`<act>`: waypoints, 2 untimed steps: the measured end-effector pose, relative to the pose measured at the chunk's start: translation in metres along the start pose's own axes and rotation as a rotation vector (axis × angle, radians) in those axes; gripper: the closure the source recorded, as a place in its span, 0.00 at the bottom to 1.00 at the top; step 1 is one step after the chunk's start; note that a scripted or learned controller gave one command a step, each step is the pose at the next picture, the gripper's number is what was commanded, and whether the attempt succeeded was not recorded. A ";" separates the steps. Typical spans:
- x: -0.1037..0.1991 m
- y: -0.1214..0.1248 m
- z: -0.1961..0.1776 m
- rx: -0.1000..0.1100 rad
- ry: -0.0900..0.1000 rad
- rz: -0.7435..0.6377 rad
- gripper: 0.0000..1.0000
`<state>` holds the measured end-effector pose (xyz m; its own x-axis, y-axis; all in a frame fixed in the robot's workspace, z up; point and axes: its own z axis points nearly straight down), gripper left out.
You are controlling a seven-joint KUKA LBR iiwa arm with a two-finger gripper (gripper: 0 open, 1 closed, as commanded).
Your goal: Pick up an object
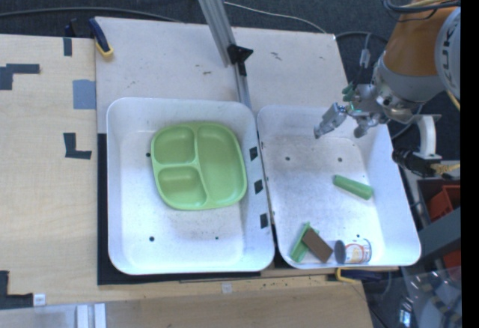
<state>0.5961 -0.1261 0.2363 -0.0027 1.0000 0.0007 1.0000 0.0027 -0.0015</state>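
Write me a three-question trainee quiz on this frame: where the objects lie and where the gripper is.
1. True or false: the green divided plate lies in the right bin.
2. Which object lies nearest the gripper? A) the green stick B) the brown block C) the small can
3. Fill in: the brown block, the small can and the flat green piece are grouped near the right bin's ____ edge, as the camera sees it.

Key
1. False; it lies in the left bin.
2. A.
3. Bottom.
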 end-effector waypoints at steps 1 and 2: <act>0.000 0.000 0.000 0.000 0.000 0.000 0.00; 0.002 -0.004 0.065 0.006 0.000 0.001 0.00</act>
<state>0.5923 -0.1238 0.1718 -0.0016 1.0000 0.0002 1.0000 0.0016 -0.0079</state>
